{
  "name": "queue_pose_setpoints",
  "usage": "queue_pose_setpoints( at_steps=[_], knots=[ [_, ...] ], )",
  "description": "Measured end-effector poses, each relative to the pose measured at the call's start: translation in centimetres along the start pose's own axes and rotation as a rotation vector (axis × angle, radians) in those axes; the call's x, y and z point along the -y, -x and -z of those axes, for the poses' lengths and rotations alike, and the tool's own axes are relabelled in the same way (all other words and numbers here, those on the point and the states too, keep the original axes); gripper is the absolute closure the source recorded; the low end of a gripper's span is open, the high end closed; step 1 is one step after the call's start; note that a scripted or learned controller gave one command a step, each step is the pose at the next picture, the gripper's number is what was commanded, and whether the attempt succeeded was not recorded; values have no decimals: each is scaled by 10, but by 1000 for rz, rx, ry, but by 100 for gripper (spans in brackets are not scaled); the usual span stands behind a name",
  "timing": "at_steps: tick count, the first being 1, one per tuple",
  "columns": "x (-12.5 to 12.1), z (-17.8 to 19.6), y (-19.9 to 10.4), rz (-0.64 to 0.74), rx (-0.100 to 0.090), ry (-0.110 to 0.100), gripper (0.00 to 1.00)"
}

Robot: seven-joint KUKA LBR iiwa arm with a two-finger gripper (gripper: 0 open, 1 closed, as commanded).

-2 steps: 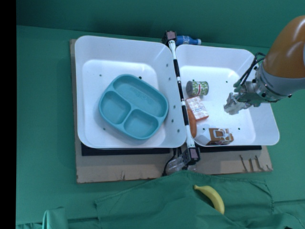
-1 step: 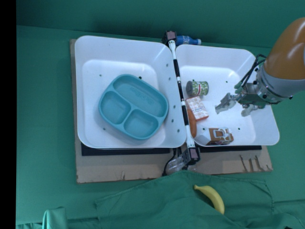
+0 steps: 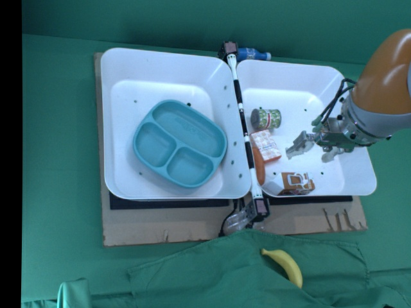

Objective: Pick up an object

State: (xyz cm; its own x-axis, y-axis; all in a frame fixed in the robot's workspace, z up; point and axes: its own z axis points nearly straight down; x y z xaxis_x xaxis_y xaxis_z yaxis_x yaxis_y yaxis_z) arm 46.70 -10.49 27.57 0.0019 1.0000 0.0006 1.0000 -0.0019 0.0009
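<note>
Right bin point(image 3: 359, 178): can point(image 3: 266, 118) left of claw point(image 3: 307, 145)

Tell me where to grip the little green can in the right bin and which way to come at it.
Grip the green can across its round side wall, coming straight down from above. It seems to lie on its side, apart from the pink packet below it, with bare bin floor around it. The gripper hovers to its lower right, so a short move likely suffices.

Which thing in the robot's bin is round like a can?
The small green can, at the top of the group in the right bin. The packet below it is flat, and the orange box at the bottom has corners.
</note>
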Motion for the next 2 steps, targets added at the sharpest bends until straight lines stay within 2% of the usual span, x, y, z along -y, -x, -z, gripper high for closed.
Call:
queue_pose_setpoints(
  at_steps=[1, 2],
  knots=[
    [1, -88, 44, -7, 1, -5, 0],
    [-30, -91, 3, -2, 10, 17, 0]
  ],
)
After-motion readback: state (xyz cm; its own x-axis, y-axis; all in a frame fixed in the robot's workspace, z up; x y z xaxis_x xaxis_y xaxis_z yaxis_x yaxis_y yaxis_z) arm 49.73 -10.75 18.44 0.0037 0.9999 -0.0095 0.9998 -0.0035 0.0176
